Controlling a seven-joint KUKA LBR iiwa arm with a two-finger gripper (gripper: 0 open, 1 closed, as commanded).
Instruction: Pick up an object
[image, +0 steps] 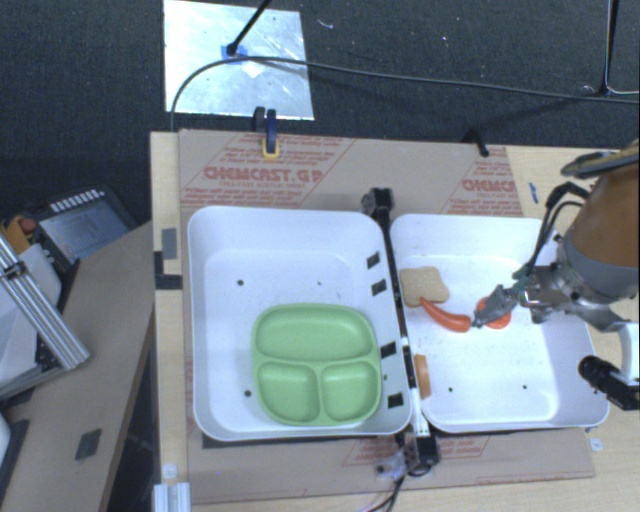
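Note:
In the right bin (530, 400) lie a tan slice of bread (422, 285) near the left wall and a red-orange chili pepper (446, 318) just below it. A small orange-red object (497, 316) sits to the pepper's right. My gripper (492, 308) reaches in from the right and hangs low directly over that orange-red object, partly covering it. I cannot see whether it touches the object. An orange piece (421, 375) rests against the divider between the bins.
The left bin (215, 300) holds a green divided plate (315, 362). The arm's grey body and orange band (605, 235) lean over the right bin's right side. Black clips (380, 202) join the bins at the middle wall. Cables run behind the bench.

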